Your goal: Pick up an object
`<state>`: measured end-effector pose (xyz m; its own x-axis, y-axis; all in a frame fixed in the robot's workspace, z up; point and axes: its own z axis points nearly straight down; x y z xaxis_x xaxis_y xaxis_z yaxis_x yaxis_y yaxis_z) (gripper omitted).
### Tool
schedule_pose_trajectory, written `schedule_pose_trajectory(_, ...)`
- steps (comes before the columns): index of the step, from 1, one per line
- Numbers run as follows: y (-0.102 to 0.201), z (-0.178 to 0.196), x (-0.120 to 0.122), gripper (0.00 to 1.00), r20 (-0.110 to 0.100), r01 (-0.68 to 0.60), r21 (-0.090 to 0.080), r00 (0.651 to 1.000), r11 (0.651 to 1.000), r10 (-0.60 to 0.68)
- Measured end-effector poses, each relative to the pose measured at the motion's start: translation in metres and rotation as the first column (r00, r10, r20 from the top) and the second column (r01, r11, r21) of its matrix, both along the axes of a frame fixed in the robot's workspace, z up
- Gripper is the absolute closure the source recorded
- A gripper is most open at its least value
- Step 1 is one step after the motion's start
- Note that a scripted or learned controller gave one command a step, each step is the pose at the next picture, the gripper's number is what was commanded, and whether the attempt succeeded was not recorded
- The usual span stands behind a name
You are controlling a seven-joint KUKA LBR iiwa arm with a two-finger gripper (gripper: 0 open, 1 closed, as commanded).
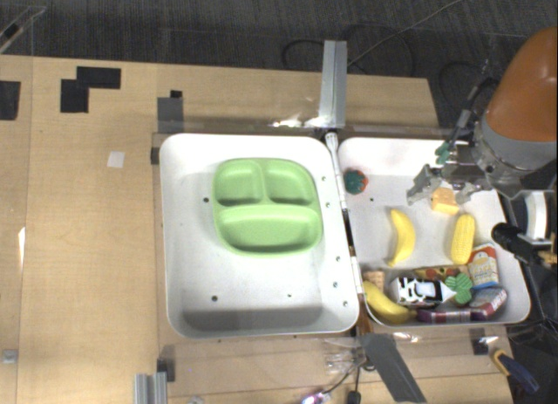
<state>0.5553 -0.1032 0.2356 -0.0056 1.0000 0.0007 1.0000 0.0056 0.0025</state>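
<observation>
Pale wood bench (78,245) – dark carpet beyond (cables trailing), gripper (445,186) jaws unreadable

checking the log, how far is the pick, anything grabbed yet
Done: the arm has reached over the right bin. In hand: the gripper hangs low by a small yellow block, with nothing visibly lifted. Left: closing on an object and raising it. The banana and corn cob lie untouched.

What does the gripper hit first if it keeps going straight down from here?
Probably the small yellow block just under the gripper, in the right bin. Height above it is unclear from this slanted view, so it could reach bin floor beside the block instead.
</observation>
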Motion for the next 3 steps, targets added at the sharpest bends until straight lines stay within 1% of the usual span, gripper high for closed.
schedule_pose_trajectory(1, 0.044, -0.019, 0.0, 0.0, -0.001, 0.236, 0.001, 0.972, 0.972, -0.236)
schedule_pose_trajectory(2, -0.013, -0.142, 0.004, 0.0, 0.002, 0.139, 0.0, 0.99, 0.99, -0.139)
schedule_pose_trajectory(3, -0.013, -0.132, 0.005, 1.0, 0.004, 0.14, 0.002, 0.99, 0.99, -0.14)
